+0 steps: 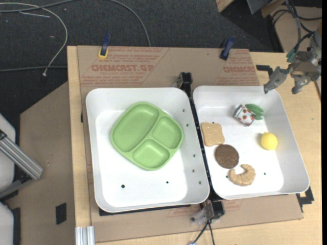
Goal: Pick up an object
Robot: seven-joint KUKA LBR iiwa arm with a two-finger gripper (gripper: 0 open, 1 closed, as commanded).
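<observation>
The two-finger tool (285,82) hangs spread wide and empty above the right white bin's (292,163) far right corner, so it should descend squarely over the small yellow ball (269,141) near the bin's right edge.

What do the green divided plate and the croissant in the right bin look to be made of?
The green divided plate looks like molded plastic: uniform matte color, smooth rounded compartments. The croissant is probably a plastic or rubber toy, judging by its even tan color and slight sheen, though real pastry can't be ruled out from this view.
</observation>
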